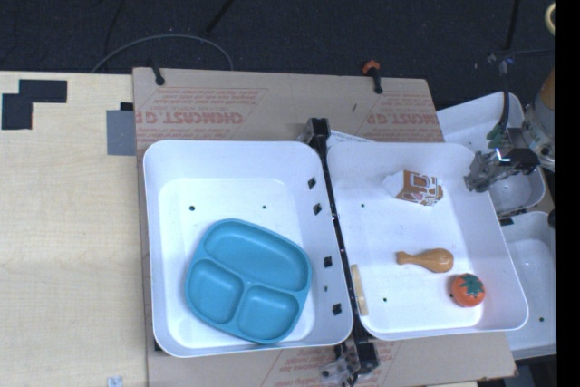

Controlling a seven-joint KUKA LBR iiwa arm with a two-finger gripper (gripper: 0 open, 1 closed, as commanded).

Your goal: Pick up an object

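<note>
Pincer at far right rim of right bin, finger state cannot tell. Drumstick, tomato, wrapper inside. Blue tray in left bin.

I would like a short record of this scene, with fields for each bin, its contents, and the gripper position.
left bin: blue tray with three compartments
right bin: crumpled wrapper near the back, wooden drumstick-shaped toy in the middle, orange tomato-like toy at the front right
gripper: over the right bin's far right edge, apart from all three items
held: nothing seen between the fingers
</note>
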